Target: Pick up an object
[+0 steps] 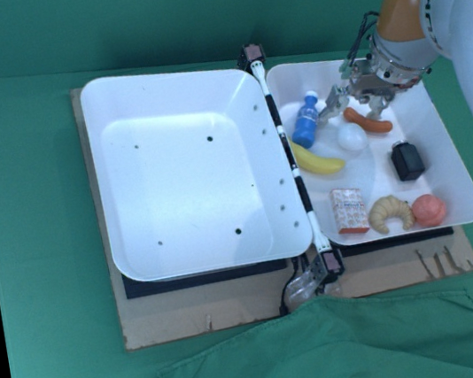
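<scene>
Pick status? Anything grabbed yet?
Done: approach only. The end effector hangs low over the right bin, just above the sausage and beside the blue bottle. In hand: nothing visibly held; the sausage lies on the bin floor. Left: grasp and lift.

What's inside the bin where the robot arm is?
A blue bottle, banana, sausage, white ball, black block, small box, croissant and peach. The gripper covers part of the bin floor, hiding whatever lies beneath.
</scene>
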